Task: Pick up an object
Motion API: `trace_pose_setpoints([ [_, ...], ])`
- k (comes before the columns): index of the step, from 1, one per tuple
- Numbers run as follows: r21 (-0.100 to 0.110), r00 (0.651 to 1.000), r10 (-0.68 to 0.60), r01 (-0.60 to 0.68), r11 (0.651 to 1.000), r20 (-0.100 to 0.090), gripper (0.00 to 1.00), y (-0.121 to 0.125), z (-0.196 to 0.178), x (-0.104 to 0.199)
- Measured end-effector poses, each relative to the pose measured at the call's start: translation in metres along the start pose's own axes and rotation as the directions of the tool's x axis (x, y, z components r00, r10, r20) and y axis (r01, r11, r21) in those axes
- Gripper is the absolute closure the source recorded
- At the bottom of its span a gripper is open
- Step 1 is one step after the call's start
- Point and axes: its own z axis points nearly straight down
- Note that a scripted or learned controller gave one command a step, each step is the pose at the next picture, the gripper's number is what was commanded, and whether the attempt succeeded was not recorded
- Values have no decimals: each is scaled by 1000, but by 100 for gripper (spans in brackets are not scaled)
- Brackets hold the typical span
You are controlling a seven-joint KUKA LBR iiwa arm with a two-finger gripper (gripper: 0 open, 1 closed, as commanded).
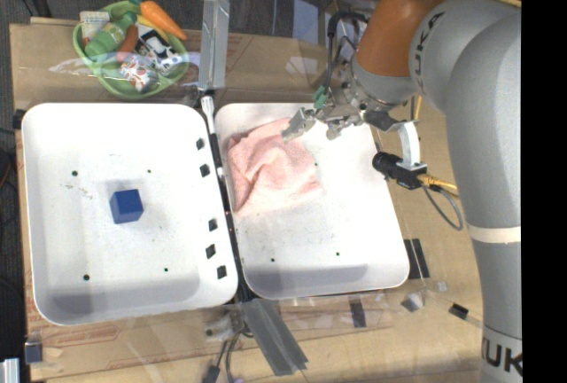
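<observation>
The grey arm [483,106] fills the right side of the frame, closest to the lens; white letters at its lower right edge read "UK", cut off by the frame, and more dark lettering sits near its top, partly cut. An orange band [394,31] wraps it above the wrist. From there the claw [317,121] reaches toward the upper part of the right bin [372,257], and its 2 fingers stand apart, tips just over the upper right edge of a crumpled pink cloth [266,167], with nothing seen between them. The cloth lies in the upper left part of the right bin, touching its left wall. In the left bin [53,266], left of centre, sits a small blue cube [127,205], well apart from the claw. Both bins are white and shallow, side by side on the bench [35,53], with small black clips along the seam between them. In the upper left of the frame a green bowl [106,82] rests on the bench just above the left bin, holding an orange carrot [159,18], a green bottle and small packets whose print is too small to read. A black cable [447,204] loops at the right of the right bin.
</observation>
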Motion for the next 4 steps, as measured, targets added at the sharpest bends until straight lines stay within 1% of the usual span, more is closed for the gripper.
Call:
trace_pose_setpoints([
  [1, -5, 1000, 18, -18, 1000, 1, 0, -6, 96, -58],
  [2, -1, 995, -100, 100, 995, -1, 0, -14, 97, -23],
  [3, -1, 982, -188, 188, 982, -1, 0, -33, 97, 3],
  [4, -1, 975, -223, 223, 975, 0, 0, -64, 97, 39],
])
